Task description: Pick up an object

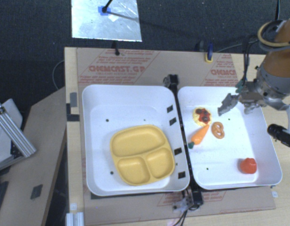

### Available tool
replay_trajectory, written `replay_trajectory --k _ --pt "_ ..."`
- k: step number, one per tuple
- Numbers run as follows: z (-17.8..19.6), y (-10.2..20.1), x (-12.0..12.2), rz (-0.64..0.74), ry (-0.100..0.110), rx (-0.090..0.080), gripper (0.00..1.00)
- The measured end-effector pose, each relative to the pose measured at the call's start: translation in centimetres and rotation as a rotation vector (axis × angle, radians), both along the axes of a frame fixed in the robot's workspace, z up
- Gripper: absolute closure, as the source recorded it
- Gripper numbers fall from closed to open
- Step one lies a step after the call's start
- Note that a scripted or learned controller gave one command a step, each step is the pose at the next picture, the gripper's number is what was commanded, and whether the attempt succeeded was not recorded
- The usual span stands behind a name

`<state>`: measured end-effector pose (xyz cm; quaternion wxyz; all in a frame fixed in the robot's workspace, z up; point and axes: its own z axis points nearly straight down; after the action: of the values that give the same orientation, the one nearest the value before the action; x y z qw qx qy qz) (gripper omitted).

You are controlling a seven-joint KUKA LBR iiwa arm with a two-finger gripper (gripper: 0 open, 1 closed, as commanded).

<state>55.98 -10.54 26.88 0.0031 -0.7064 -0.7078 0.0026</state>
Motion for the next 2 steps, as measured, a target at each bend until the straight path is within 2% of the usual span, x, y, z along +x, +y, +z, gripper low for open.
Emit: replay_trajectory --k 1,2 --pt "0.5 0.0 0.2 0.002 -0.01 -0.001 0.0" --pt "-5.5 -0.2 0.8 -0.001 -0.005 -0.001 0.0"
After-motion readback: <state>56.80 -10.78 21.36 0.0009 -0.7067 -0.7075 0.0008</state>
